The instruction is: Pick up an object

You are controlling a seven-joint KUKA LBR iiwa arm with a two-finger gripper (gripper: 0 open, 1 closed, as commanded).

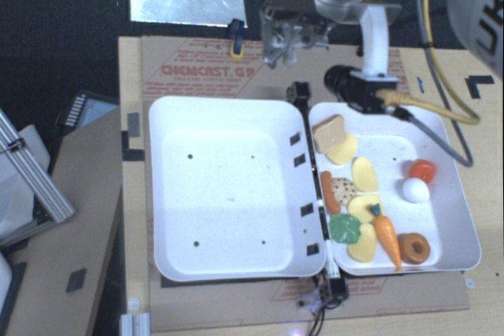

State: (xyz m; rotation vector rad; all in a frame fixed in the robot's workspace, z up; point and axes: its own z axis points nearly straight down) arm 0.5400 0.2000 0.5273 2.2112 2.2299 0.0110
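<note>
The carrot is lying in the right bin near its front, long axis running front to back, green top pointing away, tip toward the front edge. The gripper is hanging above the worktop behind the bins; its state cannot be told.

Both bins are plain white, the left bin speckled with a few dark dots. In the right bin: a tan bread slice, pale yellow chips, a red tomato, a white egg, an orange carrot with a green top, a brown donut and a green leafy piece. The counter under them is tan cardboard with red print.
</note>
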